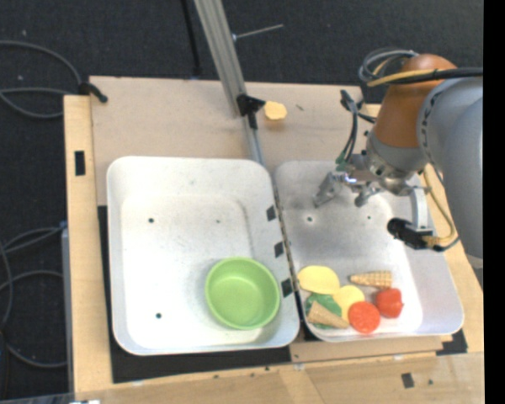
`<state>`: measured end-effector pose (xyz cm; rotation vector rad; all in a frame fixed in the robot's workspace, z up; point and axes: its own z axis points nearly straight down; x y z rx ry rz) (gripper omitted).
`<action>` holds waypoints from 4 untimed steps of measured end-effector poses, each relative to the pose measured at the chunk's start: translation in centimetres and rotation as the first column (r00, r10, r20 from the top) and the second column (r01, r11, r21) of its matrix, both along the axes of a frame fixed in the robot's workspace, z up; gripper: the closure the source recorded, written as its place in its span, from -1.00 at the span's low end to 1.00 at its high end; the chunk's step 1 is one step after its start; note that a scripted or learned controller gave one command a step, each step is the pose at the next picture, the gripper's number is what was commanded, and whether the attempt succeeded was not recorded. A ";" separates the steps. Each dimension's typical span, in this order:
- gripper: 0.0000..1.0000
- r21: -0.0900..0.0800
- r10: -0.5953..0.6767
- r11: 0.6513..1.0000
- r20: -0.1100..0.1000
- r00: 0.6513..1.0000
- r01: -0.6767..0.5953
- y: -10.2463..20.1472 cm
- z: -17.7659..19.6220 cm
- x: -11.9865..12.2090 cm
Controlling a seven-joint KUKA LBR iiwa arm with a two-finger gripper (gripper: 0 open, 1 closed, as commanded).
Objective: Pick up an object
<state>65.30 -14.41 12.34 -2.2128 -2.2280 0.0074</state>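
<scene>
My gripper (343, 194) hangs over the far part of the right bin (320, 234), its two fingers spread open with nothing between them. The toy food lies clustered at that bin's near edge: a yellow piece (318, 278), a second yellow piece (349, 297), a waffle cone (371, 279), two red pieces (390, 302) (364, 316), and a green piece (320, 303) with a tan cone (326, 314) on it. The gripper is well behind this cluster and touches none of it.
A green bowl (242, 292) sits in the near right part of the left bin (151, 200). A slanted aluminium post (223, 49) rises between the bins at the back. A small yellow block (275, 111) lies on the bench behind the bins.
</scene>
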 end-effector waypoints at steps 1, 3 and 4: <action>1.00 0.000 0.001 1.000 0.008 1.000 -0.001 -0.1 1.5 0.2; 1.00 0.002 -0.001 1.000 0.011 1.000 0.001 -0.5 10.4 0.9; 1.00 0.002 -0.001 1.000 0.012 1.000 0.001 -0.6 15.7 1.0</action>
